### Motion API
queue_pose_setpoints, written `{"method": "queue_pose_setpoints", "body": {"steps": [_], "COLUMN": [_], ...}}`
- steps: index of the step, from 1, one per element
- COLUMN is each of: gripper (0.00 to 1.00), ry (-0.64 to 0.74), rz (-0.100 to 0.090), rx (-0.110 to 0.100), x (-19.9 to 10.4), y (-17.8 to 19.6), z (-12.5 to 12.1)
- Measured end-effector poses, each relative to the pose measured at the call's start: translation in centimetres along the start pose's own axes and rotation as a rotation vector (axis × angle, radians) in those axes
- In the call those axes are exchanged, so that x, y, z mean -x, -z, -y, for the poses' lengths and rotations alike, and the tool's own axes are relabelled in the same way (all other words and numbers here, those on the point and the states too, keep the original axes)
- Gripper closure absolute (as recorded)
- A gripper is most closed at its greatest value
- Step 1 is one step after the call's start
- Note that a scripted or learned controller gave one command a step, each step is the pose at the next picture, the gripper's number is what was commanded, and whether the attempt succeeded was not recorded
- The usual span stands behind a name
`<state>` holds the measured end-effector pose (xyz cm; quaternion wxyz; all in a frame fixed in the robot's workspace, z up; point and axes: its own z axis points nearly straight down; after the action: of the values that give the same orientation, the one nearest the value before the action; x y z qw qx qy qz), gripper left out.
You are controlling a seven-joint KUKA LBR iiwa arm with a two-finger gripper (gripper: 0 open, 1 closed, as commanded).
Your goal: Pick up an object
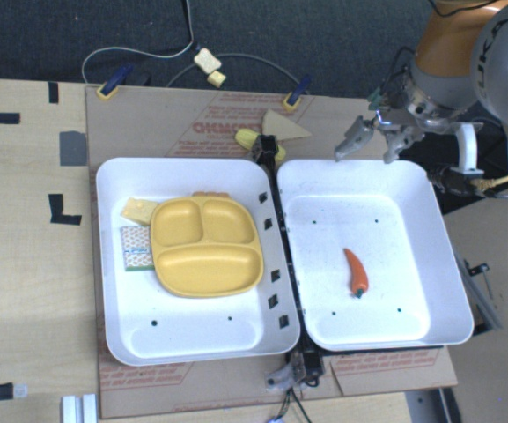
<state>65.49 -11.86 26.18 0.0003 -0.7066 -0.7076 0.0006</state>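
Bench [25, 236]: pale wood, carrying a cardboard sheet [227, 117] on which both bins are sitting.

Arm [465, 33]: grey with an orange band, reaching in above the right bin's far right corner.

Right bin [412, 188]: white, shallow, taken here as the landmark.

Left bin [113, 324]: white, lying directly left of the right bin, the two rims touching along a black clip strip.

Divided plate [206, 245]: yellow, three compartments, sitting inside the left bin, well left of the right bin.

Two flat packets: a yellowish one [136, 210] and a patterned one [136, 247], both lying tucked against the plate's left edge.

Gripper [370, 145]: hanging just beyond the right bin's far rim, its two fingers [350, 142] standing apart, holding nothing and touching nothing that can be made out.

Chili pepper [356, 271]: orange-red, lying on the right bin's floor, slightly right of centre. Its long axis is running near-to-far with a slight tilt, the thin tip pointing toward the far rim and the dark stem end pointing toward the near rim.
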Motion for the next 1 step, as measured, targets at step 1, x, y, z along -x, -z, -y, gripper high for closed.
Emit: {"method": "queue_pose_setpoints", "body": {"steps": [1], "gripper": [0.00], "ry": [-0.002], "rz": [-0.003], "rx": [-0.014], "x": [-1.00], "y": [-8.79], "z": [8.65]}}
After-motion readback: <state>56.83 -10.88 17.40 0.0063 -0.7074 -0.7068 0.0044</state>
